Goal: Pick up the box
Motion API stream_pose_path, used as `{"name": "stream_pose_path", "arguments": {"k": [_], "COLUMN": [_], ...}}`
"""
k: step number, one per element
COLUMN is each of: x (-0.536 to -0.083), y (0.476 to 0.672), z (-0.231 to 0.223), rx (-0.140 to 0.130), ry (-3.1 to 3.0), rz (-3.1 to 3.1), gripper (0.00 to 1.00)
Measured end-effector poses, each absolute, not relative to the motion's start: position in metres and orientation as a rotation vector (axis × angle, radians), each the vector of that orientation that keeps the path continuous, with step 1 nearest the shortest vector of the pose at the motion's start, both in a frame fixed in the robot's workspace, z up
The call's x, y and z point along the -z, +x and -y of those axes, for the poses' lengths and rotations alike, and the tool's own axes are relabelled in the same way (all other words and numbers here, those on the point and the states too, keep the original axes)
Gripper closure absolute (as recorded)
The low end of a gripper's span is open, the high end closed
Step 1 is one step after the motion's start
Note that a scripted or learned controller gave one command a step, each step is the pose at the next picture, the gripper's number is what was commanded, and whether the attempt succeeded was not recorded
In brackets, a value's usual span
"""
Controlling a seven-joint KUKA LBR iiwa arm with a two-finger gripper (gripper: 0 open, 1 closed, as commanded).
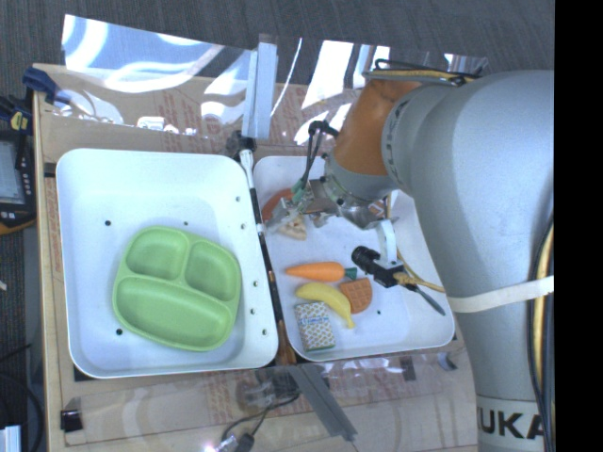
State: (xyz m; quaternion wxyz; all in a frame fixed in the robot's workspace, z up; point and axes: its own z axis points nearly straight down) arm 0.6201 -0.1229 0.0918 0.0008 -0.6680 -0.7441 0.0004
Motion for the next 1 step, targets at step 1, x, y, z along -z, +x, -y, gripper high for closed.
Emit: {"name": "stream_pose_path", "arguments": {"k": [1], "x": [-0.1015], "y": [0.6205], "z": [0.122], "rx": [0.0], "ry": [-2.091], "rz": [2.341], "gripper": [1.0]}}
